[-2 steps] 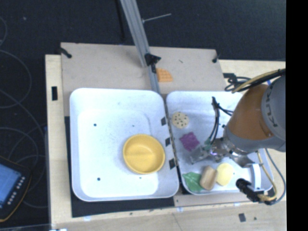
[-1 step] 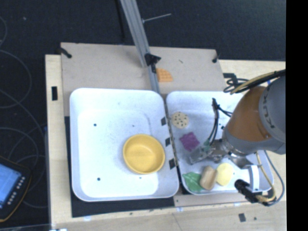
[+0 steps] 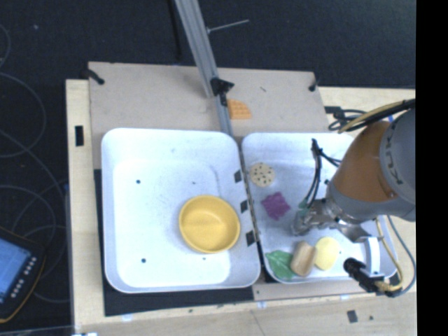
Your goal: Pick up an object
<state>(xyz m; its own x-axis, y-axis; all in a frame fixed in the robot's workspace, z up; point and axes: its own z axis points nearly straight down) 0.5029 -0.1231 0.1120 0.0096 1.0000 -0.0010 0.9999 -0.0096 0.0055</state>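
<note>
1. Claw [image 3: 308, 222] low in the right white bin [image 3: 294, 149], lower right of frame; can't tell its state.
2. Nothing visibly held. Nearest candidates: tan oblong block [image 3: 302, 259], yellow round piece [image 3: 326, 253], purple chunk [image 3: 276, 205].
3. Grasp and lift left, I judge.

Grey arm [image 3: 402, 166], orange band, black cables, metal wrist.

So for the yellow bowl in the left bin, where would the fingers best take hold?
Probably the rim of the round yellow bowl, coming straight down with one finger inside and one outside. It sits upright and open, apart from the left white bin's walls, so its right edge, nearest the arm, looks easiest.
</note>
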